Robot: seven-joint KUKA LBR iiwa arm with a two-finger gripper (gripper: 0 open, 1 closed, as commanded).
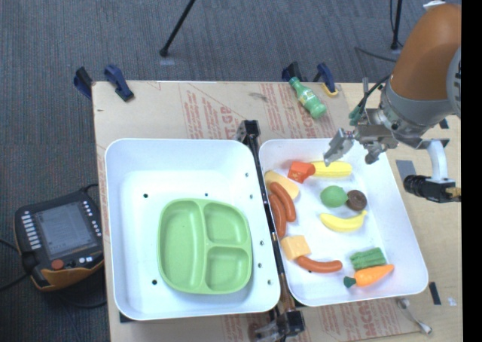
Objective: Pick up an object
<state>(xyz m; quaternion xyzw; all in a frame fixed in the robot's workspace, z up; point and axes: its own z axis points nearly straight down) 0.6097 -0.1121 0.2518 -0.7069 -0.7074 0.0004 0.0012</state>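
Hovering over the far edge of the right bin (403, 205), the hand (352, 150) has its two fingers spread apart with nothing between them, one fingertip (332, 157) just above the corn cob (332, 170) and the other nearer the bin's far right rim. That yellow cob lies directly under the hand, lengthwise along the far wall, touching a red-orange pepper (300, 171) on its left. Nearer the camera sit a round green lime (333, 196) and, touching it, a small dark brown round piece (356, 200); a curved yellow banana (343, 221) lies just below them. Along the bin's left side two glossy reddish sausages (280, 207) lie side by side, with a pale yellow wedge (273, 181) at their far end and an orange cheese cube (295, 246) at the near end. Another sausage (319, 264) lies next to the cube, and a ribbed green vegetable (367, 258) rests against an orange carrot (369, 276) in the near right corner. All look like smooth plastic toys. The left bin (128, 175) holds a pale green divided plate (205, 245) with three compartments. A green bottle (309, 97) lies on the brown cardboard counter (181, 107) behind the bins, well apart from the hand.
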